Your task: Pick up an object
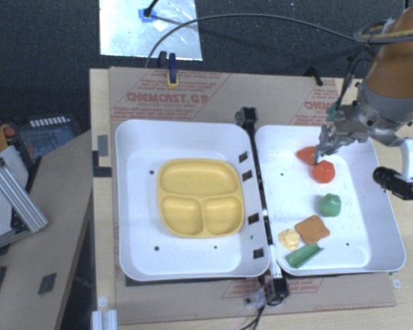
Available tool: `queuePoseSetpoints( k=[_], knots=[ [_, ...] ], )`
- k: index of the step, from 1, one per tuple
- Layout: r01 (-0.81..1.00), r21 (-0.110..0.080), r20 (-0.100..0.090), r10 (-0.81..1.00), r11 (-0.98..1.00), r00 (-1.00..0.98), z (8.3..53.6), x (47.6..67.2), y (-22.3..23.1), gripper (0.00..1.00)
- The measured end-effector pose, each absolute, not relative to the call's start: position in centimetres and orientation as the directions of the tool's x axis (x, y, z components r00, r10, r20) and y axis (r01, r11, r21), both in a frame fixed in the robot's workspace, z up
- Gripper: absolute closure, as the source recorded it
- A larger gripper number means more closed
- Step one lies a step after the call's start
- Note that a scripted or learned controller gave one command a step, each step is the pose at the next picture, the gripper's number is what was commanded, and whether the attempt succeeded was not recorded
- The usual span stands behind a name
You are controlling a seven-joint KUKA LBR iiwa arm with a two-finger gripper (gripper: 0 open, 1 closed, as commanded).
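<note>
The right bin (372, 253) holds several toy foods. A red round piece (323, 173) lies beside a smaller red-orange piece (305, 155) near the bin's far side. Toward the front lie a green pepper-like piece (328, 204), an orange-brown flat piece (312, 229), a small yellow piece (289, 238) and a long green piece (303, 255). My gripper (324, 152) hangs low over the two red pieces, its tip between them and just above the round one. Nothing visibly rides in it.
The left bin (134, 253) carries a yellow divided tray (198, 198). A black divider with clips (256, 184) runs between the bins. The arm's orange band (399, 47) and a black fitting (392, 179) overhang the right bin's right side.
</note>
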State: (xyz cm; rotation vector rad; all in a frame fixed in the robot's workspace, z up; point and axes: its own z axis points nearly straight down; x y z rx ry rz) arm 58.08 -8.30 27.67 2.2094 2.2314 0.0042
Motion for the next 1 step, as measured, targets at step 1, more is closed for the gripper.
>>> queuePoseSetpoints(
  k=[1],
  knots=[
    [1.0,0.003,0.001,1.0,0.008,-0.008,26.91,58.0,-4.06,1.0]
  ],
)
